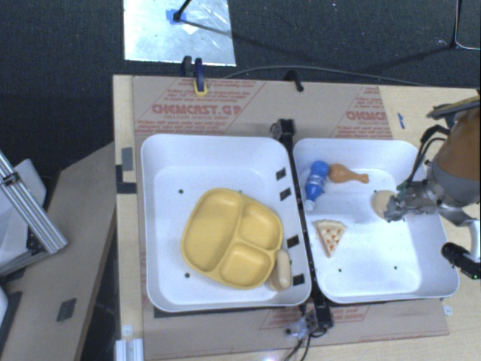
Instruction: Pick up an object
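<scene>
Two white bins sit side by side on the bench. The left bin [161, 201] holds a yellow divided plate [231, 238] with a pale bread roll [282, 269] touching its near right edge. The right bin [391, 277] holds a blue bottle [315, 182] by its left wall, a toy drumstick [347, 174] just right of the bottle, a pizza slice [329, 235] nearer, and a small beige object [382, 201] at the right. The gripper [396, 209] sits against that beige object; the arm covers part of it.
</scene>
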